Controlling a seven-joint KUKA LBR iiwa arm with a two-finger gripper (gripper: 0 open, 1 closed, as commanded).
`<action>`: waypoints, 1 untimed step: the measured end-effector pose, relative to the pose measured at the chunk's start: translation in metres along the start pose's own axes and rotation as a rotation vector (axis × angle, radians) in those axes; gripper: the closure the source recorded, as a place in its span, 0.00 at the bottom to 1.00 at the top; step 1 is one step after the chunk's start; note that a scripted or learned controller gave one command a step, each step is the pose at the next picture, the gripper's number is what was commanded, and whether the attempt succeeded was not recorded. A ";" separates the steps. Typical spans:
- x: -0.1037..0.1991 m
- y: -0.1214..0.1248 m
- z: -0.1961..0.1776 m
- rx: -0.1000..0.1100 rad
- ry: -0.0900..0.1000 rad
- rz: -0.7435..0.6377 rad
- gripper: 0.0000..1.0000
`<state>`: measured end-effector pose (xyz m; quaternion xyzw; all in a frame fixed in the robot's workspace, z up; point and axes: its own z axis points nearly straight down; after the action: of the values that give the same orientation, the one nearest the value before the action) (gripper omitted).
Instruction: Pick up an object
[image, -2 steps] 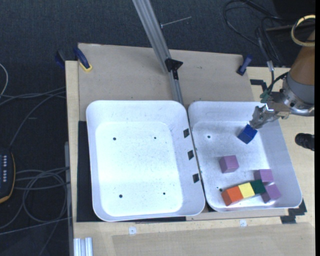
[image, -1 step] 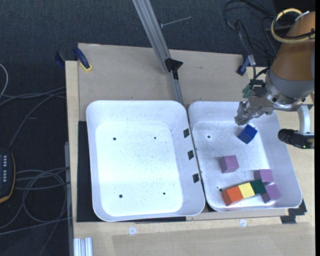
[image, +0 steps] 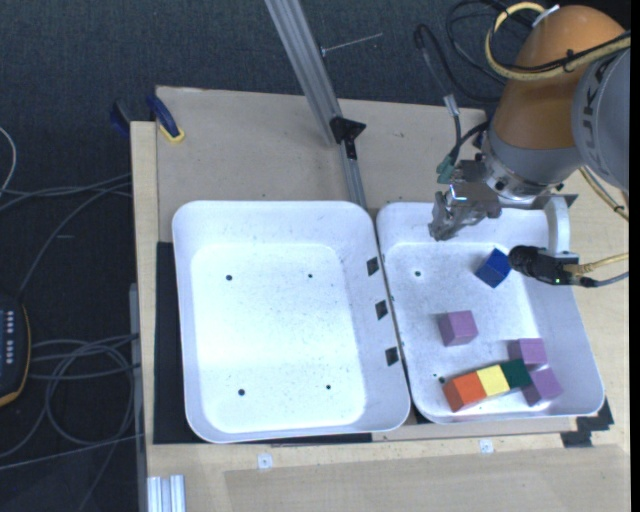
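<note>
My gripper (image: 447, 226) hangs over the far left part of the right bin (image: 420, 400), with nothing visible between its fingers. A blue cube (image: 493, 268) lies to its right, a little nearer the camera. A purple cube (image: 457, 327) sits in the bin's middle. At the near edge lies a bar (image: 486, 384) of orange, yellow and green blocks. Two purple blocks (image: 527, 351) (image: 543, 385) sit beside the bar's right end.
The left bin (image: 190, 240) lies alongside, joined to the right one by black clips (image: 381, 309). A slanted metal pole (image: 318, 90) rises behind the bins. Cables trail over the floor at left, and a black cable fitting (image: 535, 264) overhangs the right bin.
</note>
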<state>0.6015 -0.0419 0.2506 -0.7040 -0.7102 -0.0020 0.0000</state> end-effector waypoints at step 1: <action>0.044 0.009 0.006 0.002 -0.001 0.003 1.00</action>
<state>0.6103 0.0020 0.2445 -0.7050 -0.7092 -0.0007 0.0003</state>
